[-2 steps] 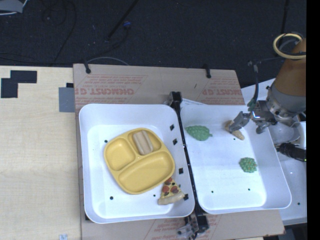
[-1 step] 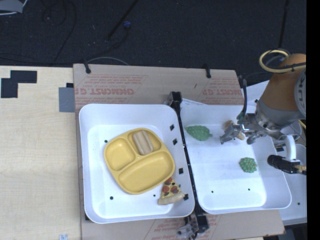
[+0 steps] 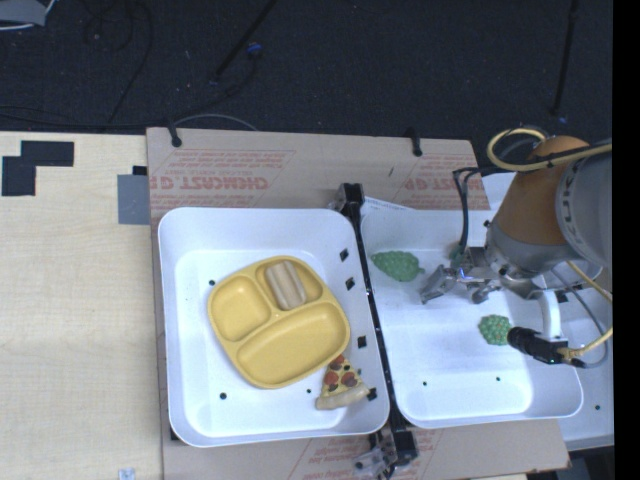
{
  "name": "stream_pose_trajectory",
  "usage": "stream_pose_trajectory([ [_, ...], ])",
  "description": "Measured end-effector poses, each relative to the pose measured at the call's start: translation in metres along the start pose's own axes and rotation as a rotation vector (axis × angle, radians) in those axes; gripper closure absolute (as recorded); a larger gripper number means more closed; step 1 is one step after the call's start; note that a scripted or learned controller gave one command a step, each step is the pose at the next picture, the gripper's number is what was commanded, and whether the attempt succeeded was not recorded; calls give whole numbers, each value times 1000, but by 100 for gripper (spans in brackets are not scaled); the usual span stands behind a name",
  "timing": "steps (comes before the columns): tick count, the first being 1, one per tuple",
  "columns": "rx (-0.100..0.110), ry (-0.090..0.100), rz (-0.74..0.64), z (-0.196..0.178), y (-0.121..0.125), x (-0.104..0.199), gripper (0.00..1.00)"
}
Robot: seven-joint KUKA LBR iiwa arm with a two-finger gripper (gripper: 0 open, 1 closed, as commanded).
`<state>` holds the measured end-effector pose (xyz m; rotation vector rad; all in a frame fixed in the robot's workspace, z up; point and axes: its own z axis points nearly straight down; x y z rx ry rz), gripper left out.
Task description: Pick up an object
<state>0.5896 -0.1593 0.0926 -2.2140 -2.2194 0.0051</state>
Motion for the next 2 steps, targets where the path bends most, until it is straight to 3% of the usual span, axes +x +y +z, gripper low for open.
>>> stream_pose_trajectory([
  [1,-2,-1,3,5,0,0,0],
  [2,-2,-1,4,-5,-1,-1,100],
])
